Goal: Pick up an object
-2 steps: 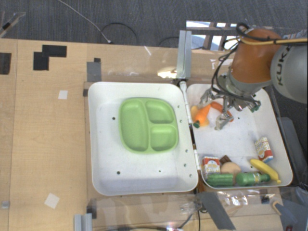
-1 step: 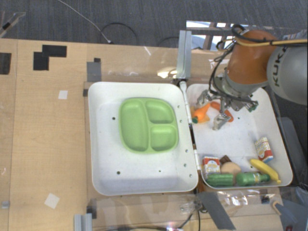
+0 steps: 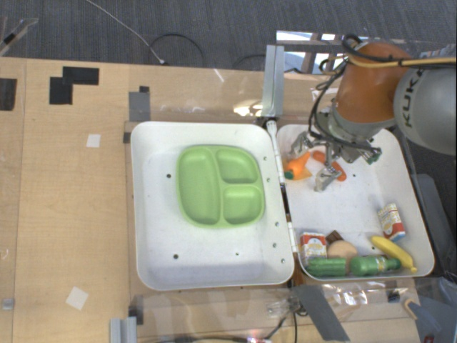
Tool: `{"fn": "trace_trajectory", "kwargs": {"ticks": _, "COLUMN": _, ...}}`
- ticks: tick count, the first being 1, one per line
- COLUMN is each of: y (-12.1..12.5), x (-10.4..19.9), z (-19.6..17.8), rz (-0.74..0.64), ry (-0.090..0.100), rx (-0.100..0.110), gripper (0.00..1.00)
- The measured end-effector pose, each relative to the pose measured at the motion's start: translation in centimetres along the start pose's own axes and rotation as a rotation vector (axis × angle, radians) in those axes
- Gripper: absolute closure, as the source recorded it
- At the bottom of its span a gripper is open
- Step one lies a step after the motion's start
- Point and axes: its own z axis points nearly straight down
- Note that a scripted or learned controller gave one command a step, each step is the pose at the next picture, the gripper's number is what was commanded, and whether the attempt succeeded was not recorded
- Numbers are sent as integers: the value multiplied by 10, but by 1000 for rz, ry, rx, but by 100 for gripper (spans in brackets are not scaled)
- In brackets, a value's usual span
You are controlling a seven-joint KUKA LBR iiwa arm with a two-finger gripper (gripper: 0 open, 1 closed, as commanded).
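Note:
My gripper point(image 3: 314, 163) hangs low over the back left part of the right bin point(image 3: 357, 206), under the orange wrist band. Its fingers point(image 3: 325, 179) stand spread and open. An orange carrot-like toy point(image 3: 296, 166) lies on the bin floor right beside them, at the bin's left wall, and a red-orange bit point(image 3: 340, 176) shows on the other side of the near finger. I cannot tell whether the fingers touch it. The arm's body hides the bin's back right corner.
Along the right bin's front edge lie a small red-and-white box point(image 3: 313, 246), a tan round piece point(image 3: 342, 249), two green bottles point(image 3: 350, 266), a yellow banana point(image 3: 392, 251) and a small can point(image 3: 390, 221). The left bin point(image 3: 153, 191) holds a green divided plate point(image 3: 219, 185).

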Motion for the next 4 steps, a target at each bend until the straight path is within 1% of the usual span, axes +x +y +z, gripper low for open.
{"fn": "trace_trajectory", "kwargs": {"ticks": 1, "y": -2, "x": -6, "z": 1, "rz": 55, "ry": 0, "rx": -2, "gripper": 0}}
{"fn": "trace_trajectory", "kwargs": {"ticks": 2, "y": -36, "x": 58, "z": 0, "rz": 176, "ry": 2, "rx": 2, "gripper": 0}}
{"fn": "trace_trajectory", "kwargs": {"ticks": 3, "y": 3, "x": 35, "z": 3, "rz": 202, "ry": 4, "rx": -4, "gripper": 0}}
{"fn": "trace_trajectory", "kwargs": {"ticks": 4, "y": 0, "x": 30, "z": -14, "rz": 199, "ry": -11, "rx": 5, "gripper": 100}}
